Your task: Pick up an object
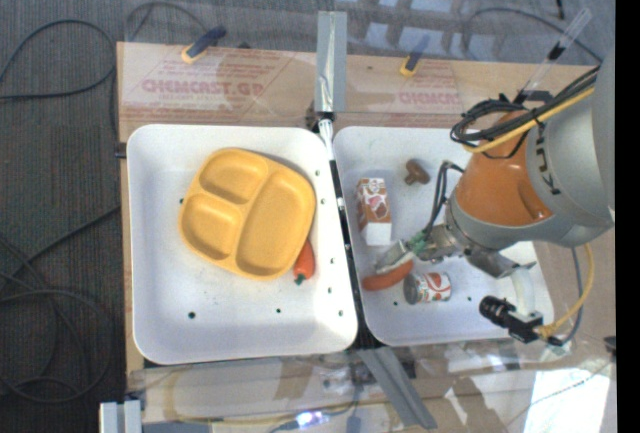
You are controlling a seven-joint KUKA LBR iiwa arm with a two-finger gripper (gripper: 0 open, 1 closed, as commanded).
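Grey metal fingers (418, 246) reach low into the right white shallow bin (520, 316), hanging from the grey arm with its orange band (500, 191); whether they are spread or pressed together I cannot tell, as their tips blur into the clutter below. Just under and to the left of them lies a long orange-red carrot-shaped piece (387, 276), and just beside that a small white and red can on its side (430, 288). Left of the fingers, near the bin's left wall, stands a small red and white carton (373, 201) with a white cube (377, 233) touching its lower end. A small brown lump (417, 172) lies apart, toward the bin's far edge.

The left white shallow bin (160, 321) holds a yellow plastic plate with three compartments (248, 212), tilted. A small red-orange pepper-like piece (304, 262) pokes out from beneath the plate's lower right edge. Both bins rest on the table (200, 86).
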